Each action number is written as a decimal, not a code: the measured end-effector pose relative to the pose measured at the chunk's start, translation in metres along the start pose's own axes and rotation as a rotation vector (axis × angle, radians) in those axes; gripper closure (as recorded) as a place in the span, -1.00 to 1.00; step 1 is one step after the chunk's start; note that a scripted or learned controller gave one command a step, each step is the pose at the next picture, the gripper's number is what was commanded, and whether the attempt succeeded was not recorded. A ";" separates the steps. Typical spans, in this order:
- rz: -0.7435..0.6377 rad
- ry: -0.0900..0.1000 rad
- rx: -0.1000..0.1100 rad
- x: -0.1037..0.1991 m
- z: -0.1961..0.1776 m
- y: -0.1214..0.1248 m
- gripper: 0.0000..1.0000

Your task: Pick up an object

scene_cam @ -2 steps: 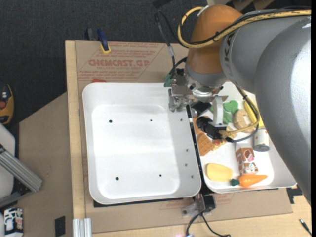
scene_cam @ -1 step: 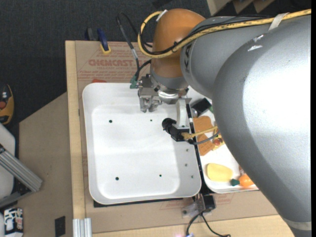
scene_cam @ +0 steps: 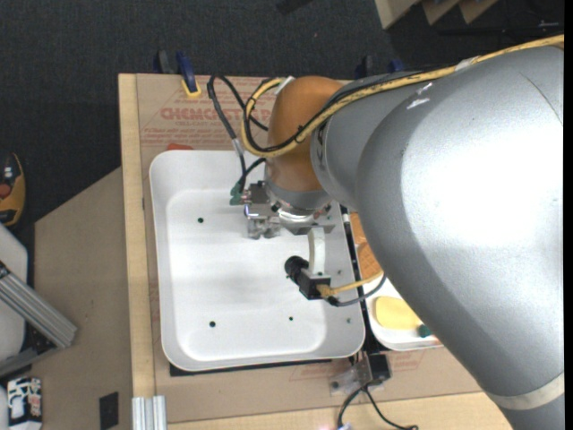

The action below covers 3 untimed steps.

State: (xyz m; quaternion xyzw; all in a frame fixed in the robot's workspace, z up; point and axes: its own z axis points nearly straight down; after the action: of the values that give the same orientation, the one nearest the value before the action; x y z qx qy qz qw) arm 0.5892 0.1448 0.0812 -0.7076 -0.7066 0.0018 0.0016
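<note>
Arm (scene_cam: 448, 195) in grey reaches from the right over the left bin (scene_cam: 192, 267) | gripper (scene_cam: 261, 227) hangs low above the bin's upper middle, whether spread or pressed together I cannot tell | yellow object (scene_cam: 394, 313) lies in the right bin (scene_cam: 403, 339), mostly under the arm
</note>
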 end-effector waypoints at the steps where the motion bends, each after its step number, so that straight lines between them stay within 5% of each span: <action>1: 0.004 -0.001 0.001 -0.053 -0.003 -0.015 1.00; 2: -0.005 0.002 -0.013 -0.011 -0.005 0.058 1.00; 3: 0.000 0.000 -0.008 -0.028 -0.004 0.078 1.00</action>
State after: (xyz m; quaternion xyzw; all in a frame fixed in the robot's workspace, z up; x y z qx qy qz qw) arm 0.6675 0.1170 0.0850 -0.7075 -0.7067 -0.0011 -0.0014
